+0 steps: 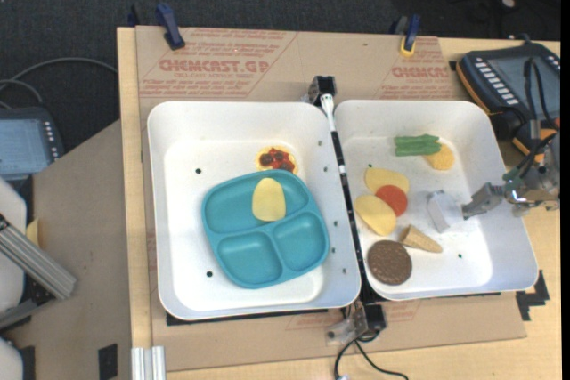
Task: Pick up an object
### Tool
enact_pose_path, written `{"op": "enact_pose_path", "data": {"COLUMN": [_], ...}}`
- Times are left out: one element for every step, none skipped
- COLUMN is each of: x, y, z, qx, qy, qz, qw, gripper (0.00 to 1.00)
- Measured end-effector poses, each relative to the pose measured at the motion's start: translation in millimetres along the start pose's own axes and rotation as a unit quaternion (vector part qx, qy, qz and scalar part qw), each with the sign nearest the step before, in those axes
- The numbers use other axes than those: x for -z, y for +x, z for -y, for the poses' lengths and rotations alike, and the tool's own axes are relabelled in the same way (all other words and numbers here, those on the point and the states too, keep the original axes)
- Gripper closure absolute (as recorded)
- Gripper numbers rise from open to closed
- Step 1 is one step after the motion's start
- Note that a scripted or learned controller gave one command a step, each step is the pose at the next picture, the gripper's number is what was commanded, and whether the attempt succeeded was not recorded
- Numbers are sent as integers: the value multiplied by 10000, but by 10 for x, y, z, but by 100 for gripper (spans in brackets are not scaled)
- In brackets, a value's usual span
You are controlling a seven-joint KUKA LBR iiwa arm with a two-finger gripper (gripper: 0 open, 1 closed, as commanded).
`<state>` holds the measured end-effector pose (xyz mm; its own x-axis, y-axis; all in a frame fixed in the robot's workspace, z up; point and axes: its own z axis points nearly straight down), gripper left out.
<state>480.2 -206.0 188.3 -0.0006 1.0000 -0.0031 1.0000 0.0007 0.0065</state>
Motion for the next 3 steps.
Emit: {"op": "enact_pose_path", "data": {"x": [2067,383,2471], "y": [-204,-139,-197], "z": [-51,24,-20], "qx": [2,-6,8], "qy": [-67,92,-74], "qz": [33,-44,33], "qw": [10000,9999,10000], "gripper": [0,0,0]}}
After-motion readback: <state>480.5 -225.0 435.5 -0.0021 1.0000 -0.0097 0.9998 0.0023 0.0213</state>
